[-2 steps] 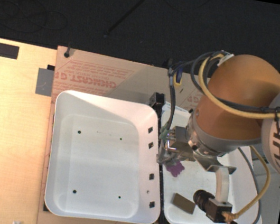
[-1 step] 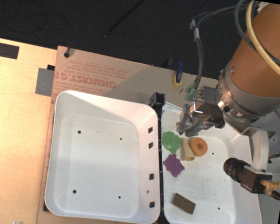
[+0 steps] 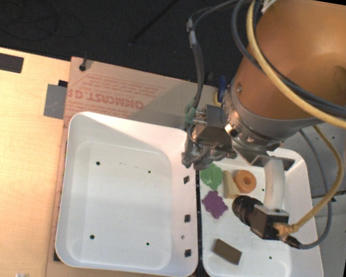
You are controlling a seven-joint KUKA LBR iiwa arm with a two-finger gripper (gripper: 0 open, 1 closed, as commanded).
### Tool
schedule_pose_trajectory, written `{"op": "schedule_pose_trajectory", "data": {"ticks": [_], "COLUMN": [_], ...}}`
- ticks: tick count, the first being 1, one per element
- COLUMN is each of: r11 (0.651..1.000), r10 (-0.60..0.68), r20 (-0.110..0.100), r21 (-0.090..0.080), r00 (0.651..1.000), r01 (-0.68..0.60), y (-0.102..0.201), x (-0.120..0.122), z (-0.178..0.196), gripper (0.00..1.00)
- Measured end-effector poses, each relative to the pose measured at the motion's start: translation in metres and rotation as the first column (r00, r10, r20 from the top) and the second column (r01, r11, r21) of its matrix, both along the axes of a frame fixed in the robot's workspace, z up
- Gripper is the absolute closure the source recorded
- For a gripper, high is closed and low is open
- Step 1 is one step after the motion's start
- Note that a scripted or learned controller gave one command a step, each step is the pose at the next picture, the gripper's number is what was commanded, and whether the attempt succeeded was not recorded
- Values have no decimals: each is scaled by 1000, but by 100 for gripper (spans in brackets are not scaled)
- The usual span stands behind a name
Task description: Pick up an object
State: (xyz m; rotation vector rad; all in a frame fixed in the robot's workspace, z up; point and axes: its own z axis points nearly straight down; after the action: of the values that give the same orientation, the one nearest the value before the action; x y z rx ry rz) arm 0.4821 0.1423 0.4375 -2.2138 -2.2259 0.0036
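My gripper (image 3: 195, 153) hangs over the inner left edge of the right bin (image 3: 299, 269), close to the divider between the two bins. Just below and to its right lies a green piece (image 3: 211, 176). A purple piece (image 3: 215, 204) lies under that. An orange ring (image 3: 244, 180) rests against a beige block (image 3: 229, 188). A flat brown block (image 3: 227, 251) lies nearer the front of the bin. The gripper is apart from all of them, and nothing shows in its grasp.
The left bin (image 3: 91, 153) stands beside the right one. A black device (image 3: 258, 217) on a yellow cable (image 3: 317, 206) hangs over the right bin's middle, next to a white curved part (image 3: 276, 182). The arm's large orange body (image 3: 307, 52) covers the right bin's back.
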Motion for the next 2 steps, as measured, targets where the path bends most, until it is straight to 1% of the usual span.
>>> {"op": "schedule_pose_trajectory", "data": {"ticks": [1,2], "r11": [1000,1000], "r10": [0,-3], "r20": [10,0], "r21": [4,-2], "r00": [1000,1000], "r01": [0,3], "y": [50,92], "x": [-6,30], "z": [106,99], "gripper": [100,100]}}
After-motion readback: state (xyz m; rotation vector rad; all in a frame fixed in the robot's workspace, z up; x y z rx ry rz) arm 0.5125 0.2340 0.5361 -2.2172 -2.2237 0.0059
